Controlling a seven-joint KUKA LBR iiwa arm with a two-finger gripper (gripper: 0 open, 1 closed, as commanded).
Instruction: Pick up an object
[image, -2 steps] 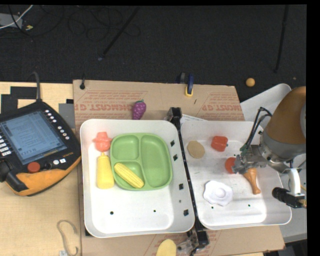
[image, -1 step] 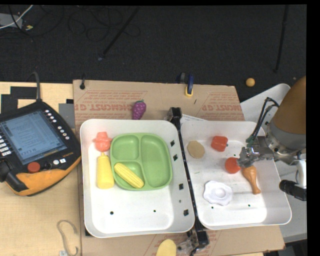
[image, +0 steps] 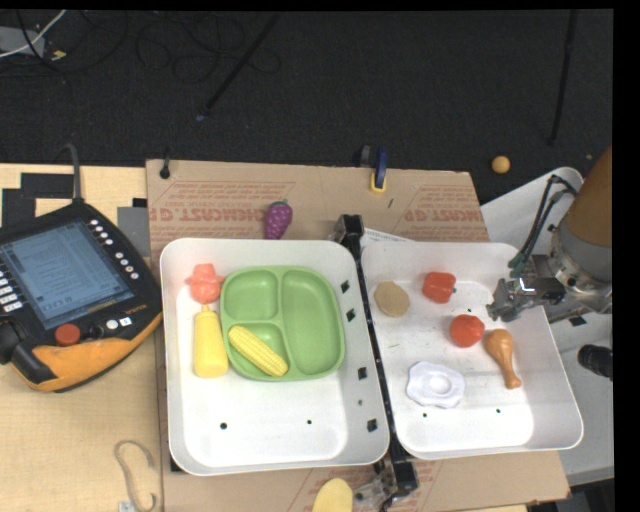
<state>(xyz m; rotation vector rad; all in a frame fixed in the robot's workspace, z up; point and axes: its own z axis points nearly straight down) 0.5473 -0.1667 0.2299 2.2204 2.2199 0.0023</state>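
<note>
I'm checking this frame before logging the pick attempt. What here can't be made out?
- The hand, camera view: small and dark over the right bin's edge; whether it is open or shut cannot be told.
- The arm, camera view: cut off by the right edge.
- A yellow object, camera view: cut off by the bottom edge; its kind is unclear.
- The tablet screen, camera view: text too small to read.

You are losing most of the arm (image: 592, 215) past the right edge. The end effector (image: 512, 297) is showing as a dark tangle, its fingers too small to tell apart. The handheld controller (image: 62, 290) is running off the left edge, and a yellow object (image: 333, 495) is getting cut at the bottom.
</note>
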